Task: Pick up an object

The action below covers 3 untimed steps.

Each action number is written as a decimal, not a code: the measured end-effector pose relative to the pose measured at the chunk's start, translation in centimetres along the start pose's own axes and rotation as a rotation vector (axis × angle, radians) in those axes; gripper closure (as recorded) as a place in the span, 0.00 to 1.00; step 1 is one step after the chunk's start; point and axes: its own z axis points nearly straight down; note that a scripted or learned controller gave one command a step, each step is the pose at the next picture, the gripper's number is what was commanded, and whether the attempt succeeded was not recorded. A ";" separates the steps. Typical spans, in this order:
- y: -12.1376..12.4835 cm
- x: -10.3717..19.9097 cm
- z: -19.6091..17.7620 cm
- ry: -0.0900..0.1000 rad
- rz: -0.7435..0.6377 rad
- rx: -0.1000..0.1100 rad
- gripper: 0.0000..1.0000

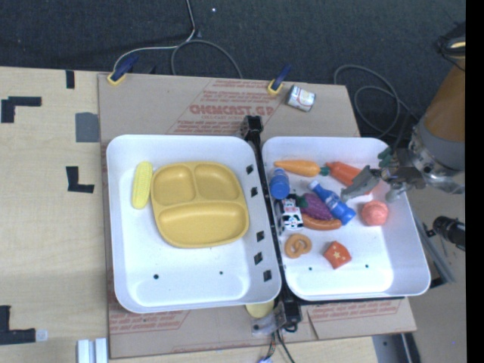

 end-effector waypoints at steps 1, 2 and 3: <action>6.1 -2.0 12.0 -0.001 -0.001 -0.004 0.00; 13.4 -5.4 18.9 0.019 0.001 0.018 0.00; 15.3 -3.7 16.9 -0.001 -0.003 0.015 0.00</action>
